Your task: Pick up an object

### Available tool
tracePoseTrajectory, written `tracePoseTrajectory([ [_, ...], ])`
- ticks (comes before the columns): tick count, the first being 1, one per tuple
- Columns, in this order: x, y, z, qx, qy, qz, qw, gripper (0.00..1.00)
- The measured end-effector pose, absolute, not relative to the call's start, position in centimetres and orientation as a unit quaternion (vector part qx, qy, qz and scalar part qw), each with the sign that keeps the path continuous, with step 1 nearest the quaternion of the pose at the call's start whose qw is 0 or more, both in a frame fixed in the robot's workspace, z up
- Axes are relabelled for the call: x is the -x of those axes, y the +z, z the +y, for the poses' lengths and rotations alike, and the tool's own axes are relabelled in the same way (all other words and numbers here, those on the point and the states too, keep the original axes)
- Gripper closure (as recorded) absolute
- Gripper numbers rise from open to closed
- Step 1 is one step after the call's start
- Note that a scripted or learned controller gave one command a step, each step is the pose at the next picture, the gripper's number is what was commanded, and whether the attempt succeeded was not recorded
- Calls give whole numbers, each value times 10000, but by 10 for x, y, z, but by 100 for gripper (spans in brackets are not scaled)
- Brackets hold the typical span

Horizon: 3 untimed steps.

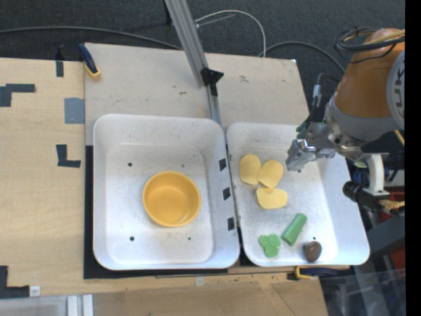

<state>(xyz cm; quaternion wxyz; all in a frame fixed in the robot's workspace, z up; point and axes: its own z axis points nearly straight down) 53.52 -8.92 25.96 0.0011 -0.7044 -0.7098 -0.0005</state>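
The left bin [115, 176] is occupied near its middle by a yellow bowl [172, 198]; bare floor is left all around it. In the right bin [342, 242], the centre is crowded by three pale yellow pieces [262, 180], touching or nearly touching. Near the front wall, a green cylinder [294, 228], a green clump [270, 244] and a brown object [312, 250] are set close together. The back strip stays bare, but is overhung by the gripper [300, 157]. A slanted metal pole [187, 28] crosses the bench behind the bins.
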Motion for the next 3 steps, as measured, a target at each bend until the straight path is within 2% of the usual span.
tracePoseTrajectory([
  [1,-553,241,-35,7046,6,-7096,17,100],
  [3,-592,243,77,7044,-3,-7098,11,100],
])
